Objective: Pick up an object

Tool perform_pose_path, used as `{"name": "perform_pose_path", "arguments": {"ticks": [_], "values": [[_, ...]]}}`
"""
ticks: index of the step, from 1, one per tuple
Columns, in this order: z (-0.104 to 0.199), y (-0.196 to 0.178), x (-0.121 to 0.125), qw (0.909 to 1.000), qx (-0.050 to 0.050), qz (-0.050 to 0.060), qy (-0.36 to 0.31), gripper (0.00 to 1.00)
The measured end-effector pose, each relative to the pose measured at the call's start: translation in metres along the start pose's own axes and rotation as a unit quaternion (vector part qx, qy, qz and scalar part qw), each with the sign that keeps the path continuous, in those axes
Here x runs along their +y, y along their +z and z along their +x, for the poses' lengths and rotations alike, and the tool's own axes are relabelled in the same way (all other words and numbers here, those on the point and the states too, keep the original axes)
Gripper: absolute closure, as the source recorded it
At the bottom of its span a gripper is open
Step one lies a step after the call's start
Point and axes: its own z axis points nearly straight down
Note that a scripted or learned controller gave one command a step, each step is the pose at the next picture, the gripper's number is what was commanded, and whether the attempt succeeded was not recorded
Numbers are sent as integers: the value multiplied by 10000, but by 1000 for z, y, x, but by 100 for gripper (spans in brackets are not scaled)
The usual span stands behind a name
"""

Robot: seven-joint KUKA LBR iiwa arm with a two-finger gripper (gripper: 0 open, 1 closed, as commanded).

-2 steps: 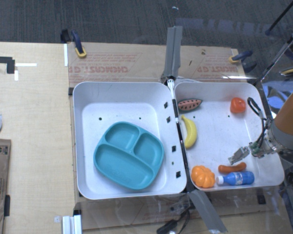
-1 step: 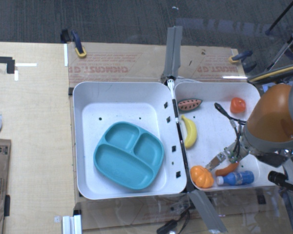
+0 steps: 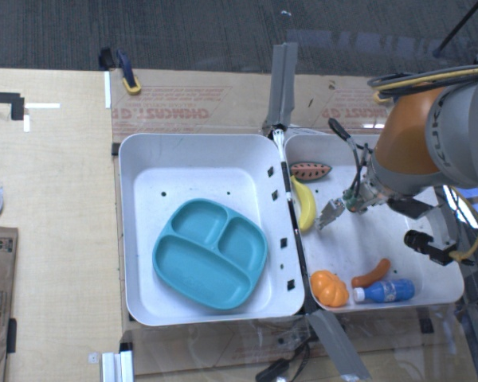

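Well, we see the banana (image 3: 304, 204) lying in the right bin (image 3: 430, 293) against its left wall, the dividing wall shared with the left bin. Our gripper (image 3: 330, 213) hovers just right of the banana; we cannot tell its opening, and nothing shows in its grasp. Beyond the banana lies a watermelon slice (image 3: 311, 171); nearer us, an orange (image 3: 330, 289), sausage (image 3: 371, 274) and bottle (image 3: 385, 292). Left of the wall sits a blue divided plate (image 3: 210, 253).

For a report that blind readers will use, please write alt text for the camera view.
A grey and orange robot arm lowers its hand into the right bin, close to a banana. That bin also holds a watermelon slice, an orange, a sausage and a bottle; the left bin holds a blue divided plate.
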Motion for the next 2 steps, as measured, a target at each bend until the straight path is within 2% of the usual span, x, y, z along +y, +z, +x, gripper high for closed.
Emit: {"name": "perform_pose_path", "arguments": {"ticks": [1,2], "values": [[-42,-1,62,9988,-7,-7,-488,0],[-42,-11,63,9987,-24,-13,-506,100]]}}
